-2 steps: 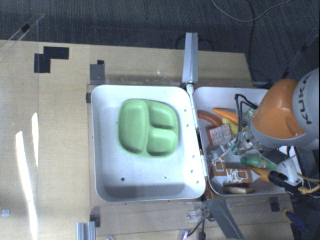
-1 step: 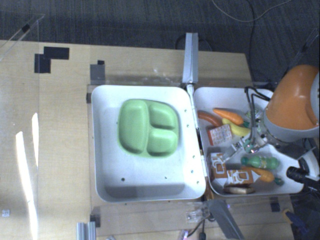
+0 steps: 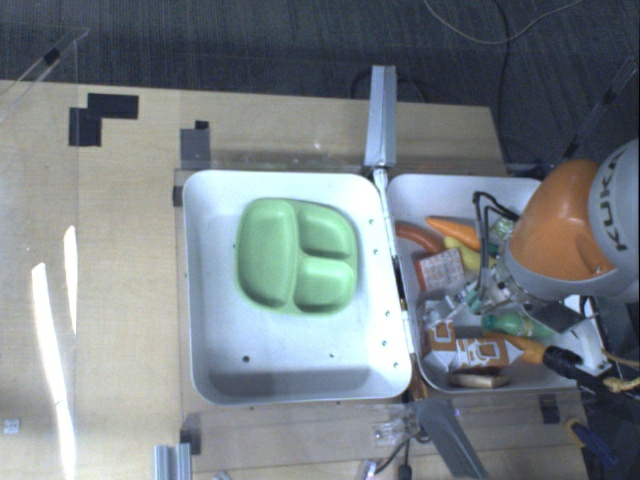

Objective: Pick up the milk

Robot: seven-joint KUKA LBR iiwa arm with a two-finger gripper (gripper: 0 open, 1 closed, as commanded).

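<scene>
Claw (image 3: 484,294): positioned low over the right bin (image 3: 520,183), among the clutter near the bin's middle. The wrist body covers most of it from above, so it cannot be told whether the claw is wide, narrow, or closed on anything. No item can be seen gripped in it.

Arm (image 3: 600,238): enters from the claw's right. The orange band (image 3: 560,223) sits just above and to the right of the claw, with the grey wrist section tilted down and leftward into the bin. Black cables (image 3: 487,208) loop off the wrist on the claw's far side.

Milk (image 3: 468,349): taken to be the brown-and-white carton lying flat just in front of the claw, near the bin's front wall. Whether the claw touches it cannot be told.

Other items around the claw:
- green bottle (image 3: 512,321): lying just to the claw's front right, between claw and milk.
- small red-brown packet (image 3: 440,266): just to the left.
- orange carrot (image 3: 455,231) and red sausage (image 3: 413,235): behind and to the left.
- brown bread piece (image 3: 476,376): in front, beyond the milk.

Well to the claw's left, the left bin (image 3: 205,368) on the worktop (image 3: 100,298) holds a green divided tray (image 3: 297,256).
</scene>
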